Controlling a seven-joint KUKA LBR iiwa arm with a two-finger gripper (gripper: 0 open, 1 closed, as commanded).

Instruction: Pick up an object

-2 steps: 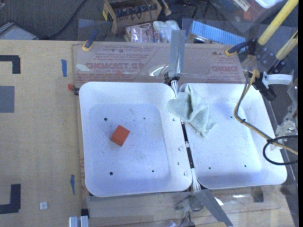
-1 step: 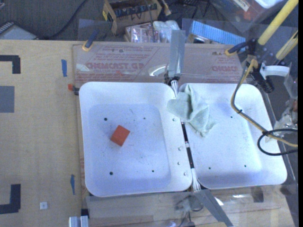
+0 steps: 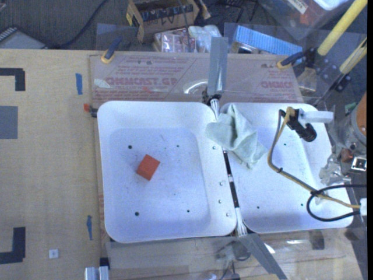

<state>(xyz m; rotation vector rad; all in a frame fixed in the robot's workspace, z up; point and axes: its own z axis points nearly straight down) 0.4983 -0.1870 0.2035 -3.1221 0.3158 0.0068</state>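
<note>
Nearest the lens, the front rim of the left bin (image 3: 169, 237) is running along the bench's wooden edge, with the right bin (image 3: 291, 225) sitting tight beside it.

In the camera view, an orange block (image 3: 148, 167) is lying alone on the floor of the left bin, left of centre and well apart from every wall. It is looking small, stiff and light, probably foam or wood. Its flat faces are sitting turned at an angle to the bin walls, so I am judging that a grasp should be squared to two opposite faces, coming straight down. With a matte surface it should not slip much.

A pale green cloth (image 3: 238, 136) is lying crumpled at the back of the right bin, one corner draping over the seam between the bins. It is soft and limp, so pinching a raised fold would be the way to lift it, though it may sag or slide out.

The gripper (image 3: 332, 171) is hanging at the right bin's right side, with black and yellow cables (image 3: 291, 177) looping across the bin beside it. It is well apart from both the block and the cloth. How far it is open I cannot tell, and nothing is showing in its grasp.
</note>
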